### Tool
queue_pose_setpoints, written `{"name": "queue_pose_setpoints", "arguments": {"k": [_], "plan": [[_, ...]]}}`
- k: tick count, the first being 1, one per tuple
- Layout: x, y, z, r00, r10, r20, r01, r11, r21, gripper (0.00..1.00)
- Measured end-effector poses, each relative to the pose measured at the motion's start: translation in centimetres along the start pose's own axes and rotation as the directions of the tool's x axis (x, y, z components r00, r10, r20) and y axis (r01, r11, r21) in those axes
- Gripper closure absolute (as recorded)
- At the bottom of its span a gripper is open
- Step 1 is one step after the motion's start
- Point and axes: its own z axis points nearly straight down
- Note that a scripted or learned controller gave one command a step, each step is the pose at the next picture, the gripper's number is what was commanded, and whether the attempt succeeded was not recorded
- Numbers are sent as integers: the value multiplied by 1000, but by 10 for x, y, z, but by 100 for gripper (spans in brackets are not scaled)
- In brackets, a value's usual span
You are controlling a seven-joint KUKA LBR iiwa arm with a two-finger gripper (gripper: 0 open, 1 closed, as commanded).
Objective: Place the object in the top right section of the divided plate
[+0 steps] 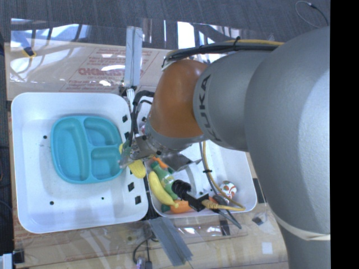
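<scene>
Risk note: carry over the bin wall, grip unconfirmed.
A small yellow object (136,168) sits just right of the divided plate (84,150), at the wall between the bins, directly under my pincer (130,154). I cannot tell whether I grip it. If not, it may drop short of the plate's top right section, or back among the toys right of the plate.
</scene>
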Motion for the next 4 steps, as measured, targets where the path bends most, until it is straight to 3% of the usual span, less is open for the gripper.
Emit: {"name": "queue_pose_setpoints", "arguments": {"k": [1, 2, 3, 4], "plan": [[0, 0, 0, 1000, -1, 0, 1, 1000, 0, 0], [24, -20, -7, 965, -263, 0, 263, 965, 1, 0], [24, -19, -17, 964, -267, 1, 267, 964, 1, 100], [-52, -39, 0, 985, -171, 0, 171, 985, -1, 100]]}}
